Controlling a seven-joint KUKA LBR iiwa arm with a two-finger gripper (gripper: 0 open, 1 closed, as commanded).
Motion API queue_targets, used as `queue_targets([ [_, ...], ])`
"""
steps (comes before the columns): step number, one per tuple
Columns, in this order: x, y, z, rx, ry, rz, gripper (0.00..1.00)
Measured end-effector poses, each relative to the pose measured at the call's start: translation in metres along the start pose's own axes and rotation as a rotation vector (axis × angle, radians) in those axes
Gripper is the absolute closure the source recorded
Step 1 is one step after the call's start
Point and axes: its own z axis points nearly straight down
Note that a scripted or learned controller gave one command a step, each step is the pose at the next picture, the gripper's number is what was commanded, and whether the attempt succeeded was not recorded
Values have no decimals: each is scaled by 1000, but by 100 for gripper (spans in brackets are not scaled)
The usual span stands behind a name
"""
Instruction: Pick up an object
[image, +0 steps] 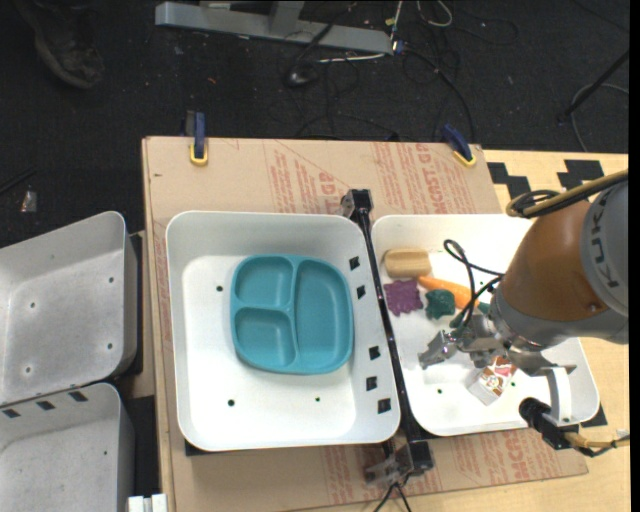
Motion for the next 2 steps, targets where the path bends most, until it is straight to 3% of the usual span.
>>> queue_targets([
  [1,0,1,-13,-5,-1,2,100],
  [2,-4,3,-55,-9,-2,-2,100],
])
